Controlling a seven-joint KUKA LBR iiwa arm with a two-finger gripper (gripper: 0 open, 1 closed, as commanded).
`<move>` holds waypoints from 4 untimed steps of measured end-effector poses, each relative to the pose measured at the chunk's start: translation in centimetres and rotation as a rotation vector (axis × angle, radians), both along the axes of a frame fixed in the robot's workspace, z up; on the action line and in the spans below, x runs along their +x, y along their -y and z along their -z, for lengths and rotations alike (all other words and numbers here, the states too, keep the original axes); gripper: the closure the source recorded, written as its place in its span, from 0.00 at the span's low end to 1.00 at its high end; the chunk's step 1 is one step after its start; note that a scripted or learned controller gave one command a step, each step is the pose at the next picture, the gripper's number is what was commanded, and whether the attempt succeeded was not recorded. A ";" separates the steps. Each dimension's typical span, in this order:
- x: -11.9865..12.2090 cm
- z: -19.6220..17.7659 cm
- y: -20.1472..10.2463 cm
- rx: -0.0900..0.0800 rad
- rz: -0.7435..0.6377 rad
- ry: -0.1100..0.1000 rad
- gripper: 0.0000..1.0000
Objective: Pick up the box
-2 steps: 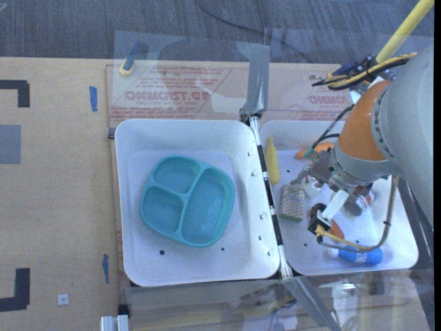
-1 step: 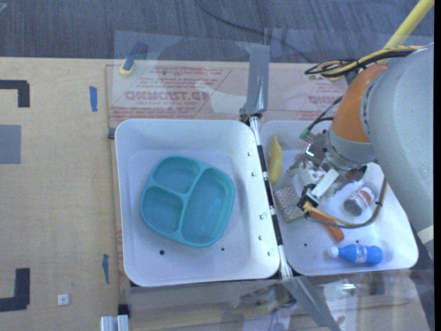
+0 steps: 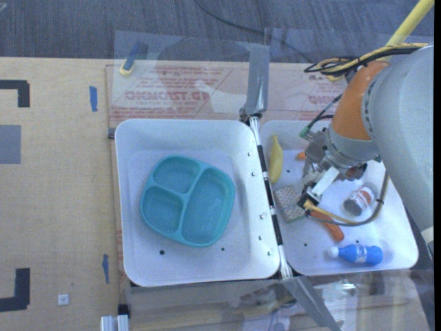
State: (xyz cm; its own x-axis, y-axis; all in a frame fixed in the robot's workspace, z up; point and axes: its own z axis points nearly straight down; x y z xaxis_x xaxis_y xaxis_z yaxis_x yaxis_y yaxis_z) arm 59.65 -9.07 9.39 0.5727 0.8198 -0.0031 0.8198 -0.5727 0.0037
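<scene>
- Box [image 3: 289,203]: small, flat, grey-brown w/ speckled face.
- Pose: lying flat, turned at an angle to the bin walls.
- Loc: right bin [image 3: 406,254], at its left wall, approx mid-length.
- Right edge partly hidden; condition of that side not verifiable.

The arm [image 3: 406,123] enters from the right side of the camera view, its grey upper link large and close to the camera. The orange band [image 3: 351,112] sits above the wrist, with the wrist angled downward and to the left. Black cables loop over the top of the band. The gripper [image 3: 308,200] points down-left, low over the right-hand side of the bench.
</scene>
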 end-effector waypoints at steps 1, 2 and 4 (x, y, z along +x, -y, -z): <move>-9.6 -9.0 -3.3 0.006 -0.188 -0.005 1.00; -5.9 -13.8 0.1 0.003 -0.523 -0.002 1.00; -4.6 -9.1 -3.6 0.001 -1.062 0.000 1.00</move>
State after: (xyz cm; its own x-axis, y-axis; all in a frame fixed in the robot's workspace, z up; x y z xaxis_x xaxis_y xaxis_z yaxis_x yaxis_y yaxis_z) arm 55.05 -5.44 18.49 -0.4372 0.8994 -0.0018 0.8994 0.4372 0.0032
